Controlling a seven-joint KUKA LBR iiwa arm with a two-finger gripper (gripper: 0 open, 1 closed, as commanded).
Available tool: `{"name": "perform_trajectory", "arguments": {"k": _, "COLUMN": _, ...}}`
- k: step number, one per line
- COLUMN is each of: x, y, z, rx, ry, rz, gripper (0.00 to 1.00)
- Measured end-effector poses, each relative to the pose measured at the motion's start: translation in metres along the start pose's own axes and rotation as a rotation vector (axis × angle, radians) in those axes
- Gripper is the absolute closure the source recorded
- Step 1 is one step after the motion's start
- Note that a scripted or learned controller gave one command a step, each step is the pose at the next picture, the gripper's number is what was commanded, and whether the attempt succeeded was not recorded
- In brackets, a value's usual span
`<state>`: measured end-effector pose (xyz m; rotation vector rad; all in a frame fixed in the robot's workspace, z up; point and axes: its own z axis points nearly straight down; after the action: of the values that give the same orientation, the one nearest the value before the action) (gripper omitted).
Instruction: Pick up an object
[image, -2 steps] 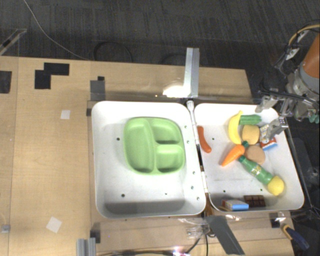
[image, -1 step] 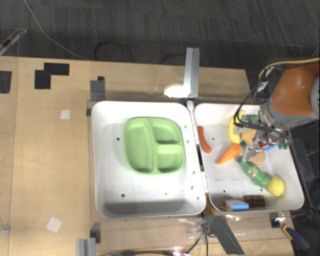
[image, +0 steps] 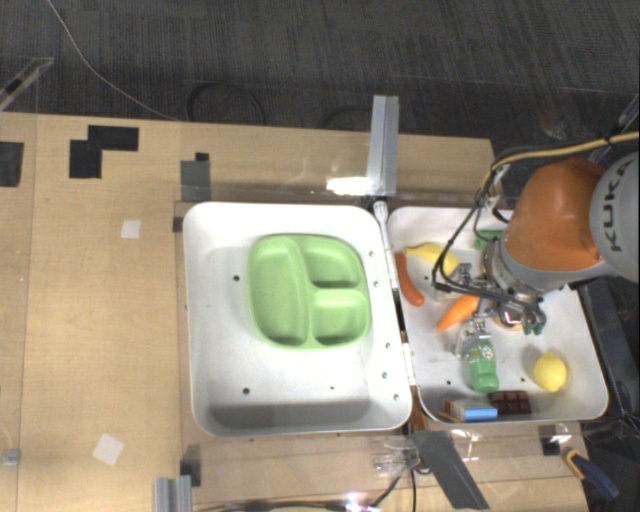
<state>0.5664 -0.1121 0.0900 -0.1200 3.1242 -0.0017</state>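
Claw: the claw hangs low over the middle of the right bin, under the arm's orange band; whether it is released or clenched I cannot tell, as wrist hardware and cables cover it.

Held: nothing can be made out in its grip.

Progress: by my reading the pick is not yet done; every object lies on the bin floor, so the grasp and the lift are both left.

Nearest thing: a small orange carrot-like piece lies tilted just left of the claw, close to it or touching; I cannot tell which.

Just below: a green bottle lies just below the claw in the view, its clear upper end towards it.

Further out: a yellow lemon sits near the lower right, a yellow piece up and to the left, and an orange-red strip by the bin's left wall.

Front edge: a small blue piece and a dark brown block lie by the near rim, apart from the claw.

Left bin: the left bin holds a green divided tray, well apart from the claw.

Worktop: the wooden worktop bears both bins.
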Motion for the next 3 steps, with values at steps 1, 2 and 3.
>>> {"name": "perform_trajectory", "arguments": {"k": 1, "x": 0.028, "y": 0.002, "z": -0.001, "rx": 0.002, "ry": -0.004, "rz": 0.063, "gripper": 0.0}}
{"name": "perform_trajectory", "arguments": {"k": 2, "x": 0.006, "y": 0.022, "z": -0.001, "rx": 0.002, "ry": -0.002, "rz": 0.115, "gripper": 0.0}}
{"name": "perform_trajectory", "arguments": {"k": 3, "x": 0.034, "y": 0.011, "z": -0.001, "rx": 0.0, "ry": -0.006, "rz": 0.187, "gripper": 0.0}}
